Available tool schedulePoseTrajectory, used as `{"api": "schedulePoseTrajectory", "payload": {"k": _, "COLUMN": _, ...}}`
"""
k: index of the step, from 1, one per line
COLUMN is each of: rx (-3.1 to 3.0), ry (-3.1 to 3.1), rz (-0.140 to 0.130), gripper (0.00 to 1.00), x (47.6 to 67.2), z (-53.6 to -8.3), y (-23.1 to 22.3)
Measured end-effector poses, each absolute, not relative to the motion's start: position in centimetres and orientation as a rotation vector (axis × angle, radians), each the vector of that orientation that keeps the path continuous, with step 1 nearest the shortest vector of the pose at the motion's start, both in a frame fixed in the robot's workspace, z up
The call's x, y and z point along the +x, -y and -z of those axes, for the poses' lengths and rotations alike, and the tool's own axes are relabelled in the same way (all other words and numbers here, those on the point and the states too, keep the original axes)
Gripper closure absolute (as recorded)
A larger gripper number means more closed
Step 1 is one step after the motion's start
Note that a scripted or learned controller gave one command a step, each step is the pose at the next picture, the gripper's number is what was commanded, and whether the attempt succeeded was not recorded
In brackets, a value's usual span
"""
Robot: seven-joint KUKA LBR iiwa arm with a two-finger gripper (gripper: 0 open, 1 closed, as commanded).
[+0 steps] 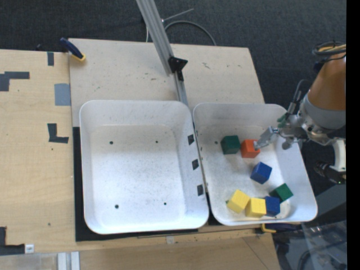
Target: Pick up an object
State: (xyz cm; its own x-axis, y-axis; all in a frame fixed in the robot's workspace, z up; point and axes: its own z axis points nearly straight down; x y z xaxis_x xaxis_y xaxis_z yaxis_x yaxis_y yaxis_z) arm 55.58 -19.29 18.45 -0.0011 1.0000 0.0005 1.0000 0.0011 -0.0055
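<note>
Pincer at the orange cube, grip not yet proven.

The pincer (263, 141) is seen at the upper right edge of the orange cube (250, 148), in the upper part of the right bin (298, 167); its opening cannot be told. The cube is small, bright and square-edged, and touches the green cube (230, 145) on its left. A one-sided contact could push it against that neighbour or let it be tipped and lost.

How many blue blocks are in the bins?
2. One blue block sits mid-bin in the right bin; the other blue block is near its front edge beside a yellow block. None looks hidden.
</note>
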Motion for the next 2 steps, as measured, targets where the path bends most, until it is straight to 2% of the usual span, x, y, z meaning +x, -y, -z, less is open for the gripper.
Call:
{"api": "schedulePoseTrajectory", "payload": {"k": 1, "rx": -2.215, "ry": 2.218, "rz": -0.007, "gripper": 0.00, "x": 55.2, "z": -12.3, "y": 18.4}}
{"api": "schedulePoseTrajectory", "payload": {"k": 2, "rx": -2.217, "ry": 2.221, "rz": -0.005, "gripper": 0.00, "x": 55.1, "z": -9.0, "y": 18.3}}
